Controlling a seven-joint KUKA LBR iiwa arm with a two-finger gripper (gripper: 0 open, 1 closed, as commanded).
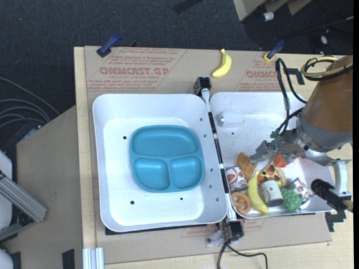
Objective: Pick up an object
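Observation:
The right bin (pixel 252 102) holds a pile of small things along its near side. In it are a yellow banana (pixel 256 193), a pretzel (pixel 241 202), a brown bread piece (pixel 245 162), a red-and-white can (pixel 235 178), a small tin (pixel 272 191) and a green broccoli toy (pixel 291 199). My gripper (pixel 268 149) hangs low over the back of this pile, just right of the bread piece and above an orange item (pixel 279 161). Nothing can be seen held in it. The wrist hides part of the pile.
The left bin (pixel 112 150) carries a blue divided plate (pixel 166 157). A pale clear item (pixel 227 118) lies at the right bin's far left. A second banana (pixel 222 65) rests on the bench behind the bins. Blue clamps (pixel 109 45) (pixel 273 50) sit at the bench's far edge.

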